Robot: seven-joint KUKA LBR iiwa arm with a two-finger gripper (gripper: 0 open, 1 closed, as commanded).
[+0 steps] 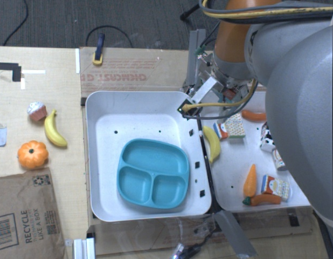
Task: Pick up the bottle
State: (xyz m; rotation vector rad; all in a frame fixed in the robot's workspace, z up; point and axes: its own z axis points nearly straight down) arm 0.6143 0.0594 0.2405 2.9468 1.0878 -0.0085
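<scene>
Camera view: the desk [42, 85] and both bins are looked down on at a slant, with the arm [296, 90] reaching in from the right.
Tool [208, 91]: it is seen above the far edge where the two bins meet; whether it is spread or pressed together cannot be told, and nothing is seen held in it.
Bottle: no bottle is plainly made out. The likeliest candidate [277, 158] is a small white item at the right side of the right bin [231, 193], half hidden under the arm and well apart from the tool.
Step in hand: judged as the approach, with the pick-up not yet made.
Doing it well: the tool should be carried across the right bin, past the banana [212, 143] and small carton [235, 128], and lowered squarely over the candidate, so that the black-and-white item [267, 138] just beside it is not nudged.
Count, right bin: one banana, two cartons with the second [276, 187], one carrot [249, 179], one red stick [255, 115].
Count, left bin [102, 144]: one blue tray [153, 172] with three compartments.
Count, desk: one banana [54, 129], one pumpkin [33, 155], one cupcake [36, 111].
</scene>
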